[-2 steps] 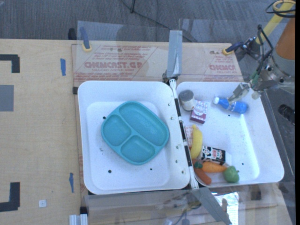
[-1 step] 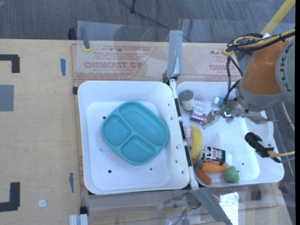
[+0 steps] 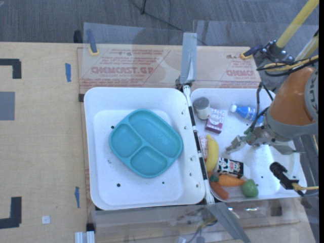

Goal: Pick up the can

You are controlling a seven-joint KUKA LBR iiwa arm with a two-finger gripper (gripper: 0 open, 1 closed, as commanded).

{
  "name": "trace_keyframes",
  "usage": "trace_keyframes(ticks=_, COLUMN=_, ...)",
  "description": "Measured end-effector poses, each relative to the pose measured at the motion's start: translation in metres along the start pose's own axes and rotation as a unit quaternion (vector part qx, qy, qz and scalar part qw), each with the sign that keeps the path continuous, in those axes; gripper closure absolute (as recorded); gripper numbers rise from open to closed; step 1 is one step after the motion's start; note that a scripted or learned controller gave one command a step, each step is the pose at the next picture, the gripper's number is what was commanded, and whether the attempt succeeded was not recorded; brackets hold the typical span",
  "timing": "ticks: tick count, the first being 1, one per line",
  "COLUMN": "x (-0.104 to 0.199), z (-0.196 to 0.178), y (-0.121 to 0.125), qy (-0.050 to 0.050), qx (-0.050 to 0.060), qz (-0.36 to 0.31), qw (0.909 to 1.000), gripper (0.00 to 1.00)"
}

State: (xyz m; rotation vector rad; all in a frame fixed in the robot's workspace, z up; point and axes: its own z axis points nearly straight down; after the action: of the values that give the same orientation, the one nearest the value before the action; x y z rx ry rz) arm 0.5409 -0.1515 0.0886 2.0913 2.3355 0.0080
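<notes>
Nearest the camera, along the bottom edge of the right bin [image 3: 263, 186], lies a cluster of toy food: a green pepper [image 3: 249, 188], an orange carrot [image 3: 230, 180] and, just above them, a small dark carton [image 3: 231, 165]. A yellow banana [image 3: 212, 155] runs along the bin's left wall beside them. To the left, the other bin [image 3: 101, 186] holds a teal divided plate [image 3: 146, 143], lying flat and a little turned.

Further up, the arm comes in from the right over the right bin, its orange band showing above the wrist. The claw [image 3: 238, 144] hangs over the middle of that bin, pointing left toward the banana and the carton. Its fingers look parted with nothing between them, though from this slant and at this size I cannot be sure how wide.

Beyond it, toward the far end of the right bin, sit a pink and white box [image 3: 216, 120], a blue bottle [image 3: 245, 111] lying on its side, and the can [image 3: 201, 107], a small grey cylinder standing upright in the far left corner, just beside the box and close to the bin wall. The tabletop [image 3: 40, 151] stretches away to the left.

By my reading the approach step is in hand: the claw is well apart from the can and has not closed on anything. The next move calls for travel toward the far left corner, then a descent centred over the can, with the fingers turned so neither strikes the wall or the box.
</notes>
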Motion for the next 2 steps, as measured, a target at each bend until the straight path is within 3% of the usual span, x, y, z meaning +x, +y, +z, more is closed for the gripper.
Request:
trace_keyframes(ticks=1, x=-0.054, z=0.002, y=0.059, qy=-0.002, qx=0.0, qz=-0.124, qw=0.9922, gripper=0.0)
trace_keyframes(ticks=2, x=-0.07, z=0.003, y=0.095, qy=0.002, qx=0.002, qz=0.009, qw=1.0, gripper=0.0)
